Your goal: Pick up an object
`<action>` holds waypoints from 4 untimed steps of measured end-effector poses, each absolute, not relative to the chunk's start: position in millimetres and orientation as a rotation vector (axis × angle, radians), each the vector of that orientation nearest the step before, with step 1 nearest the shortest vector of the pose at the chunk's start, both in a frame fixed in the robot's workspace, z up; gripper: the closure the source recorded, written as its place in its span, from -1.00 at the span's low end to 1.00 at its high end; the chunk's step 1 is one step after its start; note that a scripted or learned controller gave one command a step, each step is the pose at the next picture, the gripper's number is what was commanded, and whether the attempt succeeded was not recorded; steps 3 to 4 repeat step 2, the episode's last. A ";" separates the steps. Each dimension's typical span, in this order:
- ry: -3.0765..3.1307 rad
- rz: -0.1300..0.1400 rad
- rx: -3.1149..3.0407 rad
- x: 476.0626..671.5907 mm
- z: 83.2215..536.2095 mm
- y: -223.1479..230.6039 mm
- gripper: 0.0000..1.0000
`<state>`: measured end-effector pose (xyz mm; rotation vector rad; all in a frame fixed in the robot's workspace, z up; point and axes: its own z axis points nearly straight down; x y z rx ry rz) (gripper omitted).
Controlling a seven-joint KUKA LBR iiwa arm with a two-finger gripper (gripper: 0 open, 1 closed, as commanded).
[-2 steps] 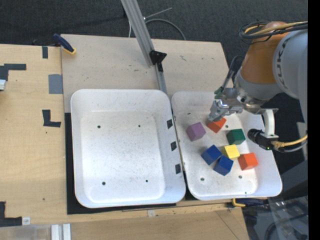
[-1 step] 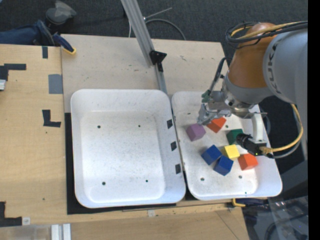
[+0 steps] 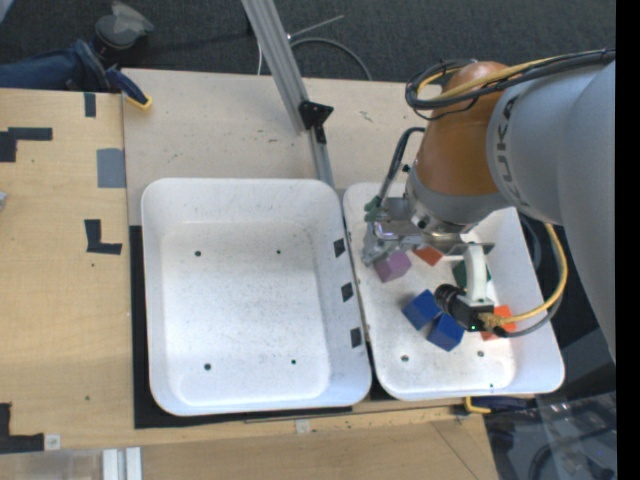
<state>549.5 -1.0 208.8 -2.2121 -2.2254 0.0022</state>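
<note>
- Camera view: the grey arm point(image 3: 560, 138) reaches in from the right. Its orange band point(image 3: 455, 153) sits over the upper half of the right bin point(image 3: 530, 373).
- The gripper point(image 3: 384, 236) hangs low over the upper left part of the right bin, close to the wall it shares with the left bin point(image 3: 160, 213).
- From this angle the wrist hides most of the gripper, so I cannot tell whether it is spread, pressed together or pinching anything.
- The purple block point(image 3: 394, 265) is a small pale-violet cube with matte faces. It lies tilted in the right bin, just below the gripper's metal tip and right up against it. Whether the two actually touch cannot be made out.
- A red piece point(image 3: 428, 255) shows just to the right of the purple block, partly under the wrist. Its shape is unclear.
- Two blue blocks point(image 3: 433, 319) lie near the middle of the right bin, lower and to the right of the purple block. They are deep blue and boxy, and touch each other corner to side.
- The left bin is shallow and white, with a faint grey speckle and a few dark dots on its floor.
- Both bins rest on a pale bench point(image 3: 200, 118), and a grey metal strut point(image 3: 280, 48) slants across it towards the gap between them.
</note>
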 end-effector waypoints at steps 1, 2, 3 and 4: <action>-2.226 0.001 -2.212 538.5 209.5 43.9 1.00; -2.229 -0.001 -2.210 518.3 226.9 100.1 1.00; -2.229 -0.001 -2.210 518.3 226.9 100.1 1.00; -2.229 -0.001 -2.210 518.3 226.9 100.1 1.00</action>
